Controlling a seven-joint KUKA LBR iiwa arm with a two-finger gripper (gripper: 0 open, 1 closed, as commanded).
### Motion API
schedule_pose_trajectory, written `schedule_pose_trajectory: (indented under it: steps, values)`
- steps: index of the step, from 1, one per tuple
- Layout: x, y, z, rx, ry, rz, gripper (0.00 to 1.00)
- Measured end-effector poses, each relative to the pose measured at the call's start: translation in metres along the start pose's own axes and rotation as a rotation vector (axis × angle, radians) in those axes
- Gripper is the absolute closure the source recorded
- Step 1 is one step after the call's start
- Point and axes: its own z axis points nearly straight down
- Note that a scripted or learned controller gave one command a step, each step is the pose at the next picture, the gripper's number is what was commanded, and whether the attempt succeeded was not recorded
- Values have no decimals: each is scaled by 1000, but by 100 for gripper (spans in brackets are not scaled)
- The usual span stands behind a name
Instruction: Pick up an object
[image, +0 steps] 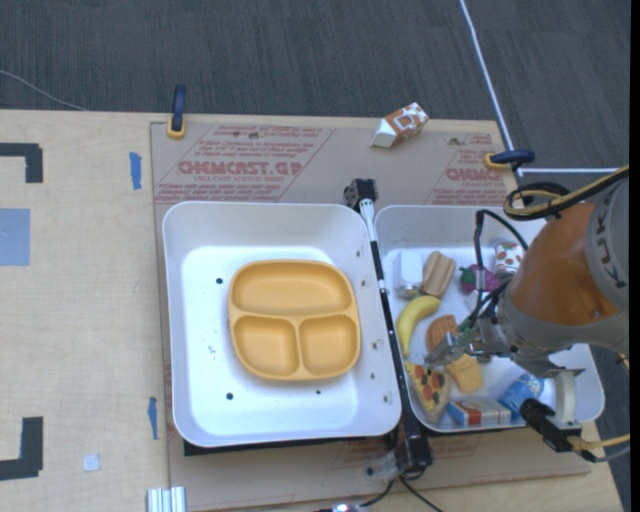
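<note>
The right bin (425, 213) holds several small toy foods. A yellow banana (414, 318) lies near its left wall, with a tan bread piece (437, 272) behind it and an orange-brown piece (441, 328) beside it. A yellow cracker-like piece (465, 375) and a spotted packet (428, 387) lie nearer the front. My gripper (450, 348) is low inside this bin, just over the gap between the orange-brown piece and the yellow cracker. The wrist and orange band cover the bin's right half.
The left bin (195, 300) holds a yellow divided plate (295, 318). A blue item (517, 392) and a white-and-red item (476, 412) lie at the right bin's front. A small carton (400, 125) sits on the board behind the bins. Cables trail by the arm.
</note>
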Motion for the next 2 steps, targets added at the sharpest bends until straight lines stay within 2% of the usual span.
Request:
schedule_pose_trajectory:
  steps: [1, 2]
  values:
    - [0, 1, -10, -3, -1, 1, 100]
    - [74, 1, -88, 1, 1, -1, 100]
